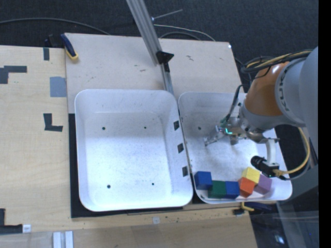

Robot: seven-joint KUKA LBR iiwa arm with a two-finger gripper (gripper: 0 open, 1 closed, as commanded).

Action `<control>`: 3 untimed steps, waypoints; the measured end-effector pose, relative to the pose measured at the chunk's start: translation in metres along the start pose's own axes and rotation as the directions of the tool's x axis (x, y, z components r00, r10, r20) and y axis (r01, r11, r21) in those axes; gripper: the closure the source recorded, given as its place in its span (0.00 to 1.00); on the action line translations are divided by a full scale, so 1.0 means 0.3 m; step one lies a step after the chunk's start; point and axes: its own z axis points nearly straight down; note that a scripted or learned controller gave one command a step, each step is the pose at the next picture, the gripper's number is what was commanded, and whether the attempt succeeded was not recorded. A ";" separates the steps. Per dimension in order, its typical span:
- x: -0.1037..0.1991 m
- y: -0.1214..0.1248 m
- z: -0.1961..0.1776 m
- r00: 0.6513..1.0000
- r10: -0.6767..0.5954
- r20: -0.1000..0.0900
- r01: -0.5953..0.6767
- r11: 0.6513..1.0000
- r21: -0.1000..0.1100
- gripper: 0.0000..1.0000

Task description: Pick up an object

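Blocks (232, 186) lie well below claw (211, 139).

One fixed camera looks down on the counter (31, 138) from above, at a slant and from some way off. Both white bins fit in frame side by side: the left bin (85, 112) near the middle, the right bin (194, 99) toward the right. The counter's far edge lies near the top, against dark floor; its near edge runs along the bottom. The arm (282, 94) enters from the right. A metal post (145, 19) rises toward the lens at top centre.
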 end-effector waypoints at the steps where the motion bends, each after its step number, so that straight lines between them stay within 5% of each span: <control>1: 0.052 0.005 0.001 1.000 -0.002 -0.001 0.002 1.000 0.001 0.00; 2: -0.126 -0.143 -0.119 1.000 0.006 0.004 -0.006 1.000 0.000 0.00; 3: -0.109 -0.137 -0.144 1.000 0.000 -0.001 0.000 1.000 0.001 1.00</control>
